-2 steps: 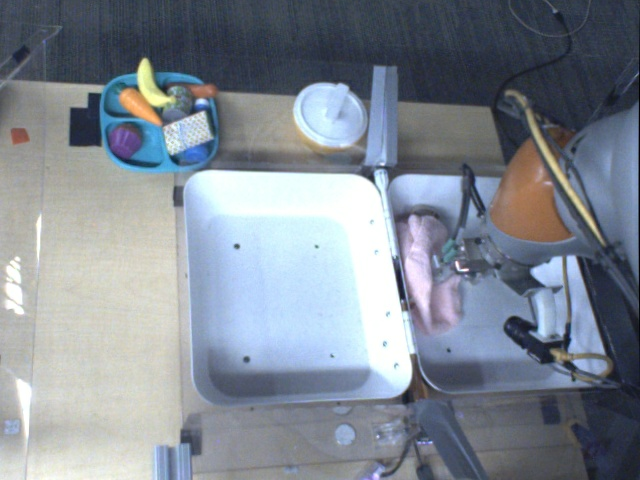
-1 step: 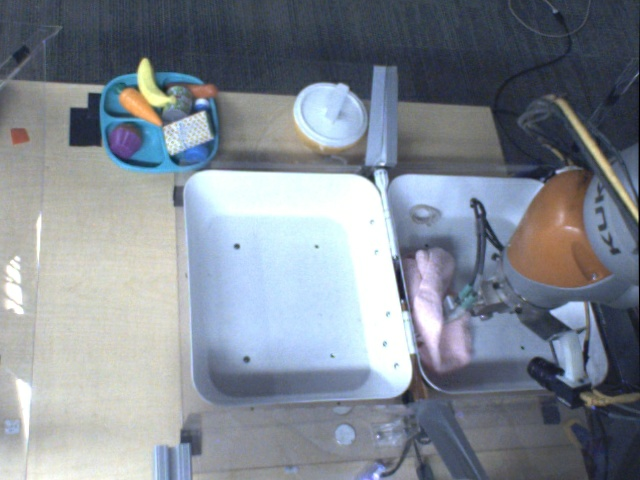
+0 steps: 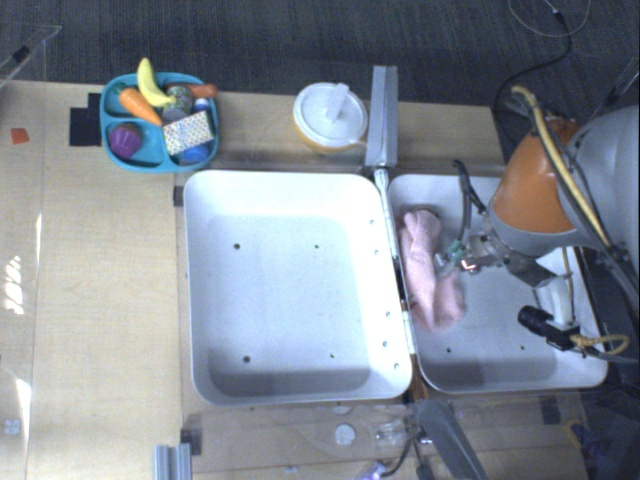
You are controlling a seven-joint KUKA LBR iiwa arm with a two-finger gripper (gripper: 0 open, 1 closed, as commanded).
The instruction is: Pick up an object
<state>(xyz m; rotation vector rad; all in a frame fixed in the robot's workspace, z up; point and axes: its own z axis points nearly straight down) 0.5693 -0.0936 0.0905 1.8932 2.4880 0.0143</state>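
Arm low over the right bin, claw just beside a pink cloth.

From where I stand, the cloth lies crumpled along the 9 o'clock wall of the right bin, running from 12 toward 6. The arm comes in from 3 o'clock, its orange band above the wrist, and the claw sits at the cloth's 3 o'clock edge, touching it or nearly so; whether its tips are spread or pressed together I cannot tell, and I see no cloth between them. The left bin lies alongside at 9 o'clock. On the tabletop, at about 11 o'clock, stands a blue tray of toy food with a banana, and at 12 a white lidded bowl.
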